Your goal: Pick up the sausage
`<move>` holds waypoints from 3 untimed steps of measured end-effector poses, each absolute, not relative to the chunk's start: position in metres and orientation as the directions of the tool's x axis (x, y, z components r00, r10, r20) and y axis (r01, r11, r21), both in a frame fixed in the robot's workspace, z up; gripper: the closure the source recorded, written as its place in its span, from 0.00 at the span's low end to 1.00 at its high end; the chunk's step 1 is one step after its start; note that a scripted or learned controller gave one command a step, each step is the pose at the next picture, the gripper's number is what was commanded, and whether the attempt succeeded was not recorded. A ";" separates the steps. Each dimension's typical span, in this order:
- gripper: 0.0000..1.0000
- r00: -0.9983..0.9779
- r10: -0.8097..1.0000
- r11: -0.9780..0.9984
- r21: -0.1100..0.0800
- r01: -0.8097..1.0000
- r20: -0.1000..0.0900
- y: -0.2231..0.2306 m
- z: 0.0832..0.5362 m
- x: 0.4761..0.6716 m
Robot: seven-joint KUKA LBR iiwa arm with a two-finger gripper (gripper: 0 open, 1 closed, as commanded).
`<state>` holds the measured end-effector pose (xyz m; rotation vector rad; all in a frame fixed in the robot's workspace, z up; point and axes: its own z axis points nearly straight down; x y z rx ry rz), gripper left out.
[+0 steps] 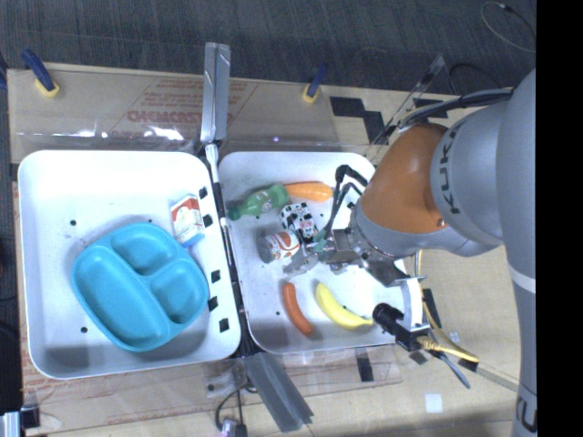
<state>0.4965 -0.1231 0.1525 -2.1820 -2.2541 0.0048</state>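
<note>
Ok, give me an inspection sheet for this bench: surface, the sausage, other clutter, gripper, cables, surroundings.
Surface: two white bins side by side, left bin and right bin, on a cardboard-covered bench.
Job's thing: sausage lies on the right bin's floor, beside the banana, not held.
Clutter: right bin has a carrot, green object, small can; left bin has a blue divided tray and small carton.
Gripper: gripper sits above the can, away from the sausage.
Cables: black cables run behind the arm.
Surroundings: blue clamps on the bench edge, dark floor.
</note>
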 end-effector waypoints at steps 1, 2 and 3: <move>0.00 -0.097 0.995 0.097 -0.003 0.995 0.001 -0.092 0.091 0.476; 1.00 -0.101 0.995 0.101 -0.003 0.995 0.001 -0.092 0.100 0.476; 1.00 -0.105 0.994 0.105 -0.004 0.994 0.001 -0.092 0.109 0.477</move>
